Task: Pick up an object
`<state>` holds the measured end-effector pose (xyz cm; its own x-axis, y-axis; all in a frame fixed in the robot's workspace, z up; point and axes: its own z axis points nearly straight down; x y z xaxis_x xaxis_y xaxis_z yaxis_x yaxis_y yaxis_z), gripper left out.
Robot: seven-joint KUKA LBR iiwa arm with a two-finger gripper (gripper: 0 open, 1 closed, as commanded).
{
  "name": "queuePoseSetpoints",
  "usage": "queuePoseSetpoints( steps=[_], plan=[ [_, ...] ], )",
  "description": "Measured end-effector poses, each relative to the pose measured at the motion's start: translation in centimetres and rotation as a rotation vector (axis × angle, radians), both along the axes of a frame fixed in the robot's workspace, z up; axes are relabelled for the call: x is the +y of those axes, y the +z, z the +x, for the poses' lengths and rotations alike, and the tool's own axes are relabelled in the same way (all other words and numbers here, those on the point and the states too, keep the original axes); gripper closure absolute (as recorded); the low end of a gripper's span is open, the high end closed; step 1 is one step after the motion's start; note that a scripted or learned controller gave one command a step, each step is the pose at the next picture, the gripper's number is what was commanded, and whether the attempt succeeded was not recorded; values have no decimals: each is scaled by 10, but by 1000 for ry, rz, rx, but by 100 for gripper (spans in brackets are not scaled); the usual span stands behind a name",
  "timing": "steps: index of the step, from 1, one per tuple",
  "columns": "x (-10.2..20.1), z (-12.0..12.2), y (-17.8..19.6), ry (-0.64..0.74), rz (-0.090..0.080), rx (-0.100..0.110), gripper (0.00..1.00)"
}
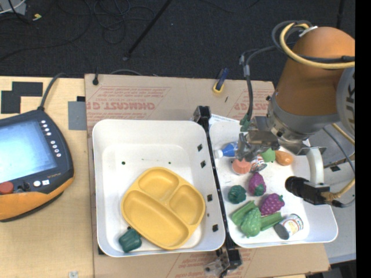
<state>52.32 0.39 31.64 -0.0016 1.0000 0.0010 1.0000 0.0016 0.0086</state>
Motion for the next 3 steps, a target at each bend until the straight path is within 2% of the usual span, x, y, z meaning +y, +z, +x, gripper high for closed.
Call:
queuePoseSetpoints(
  steps=[1, 2, 3],
  plan=[
    [-5, -45, 176, 0, 1, -8, 100],
    [51, -33, 175, 4, -1, 11, 100],
    [50, -33, 184, 8, -3, 15, 100]
  ],
)
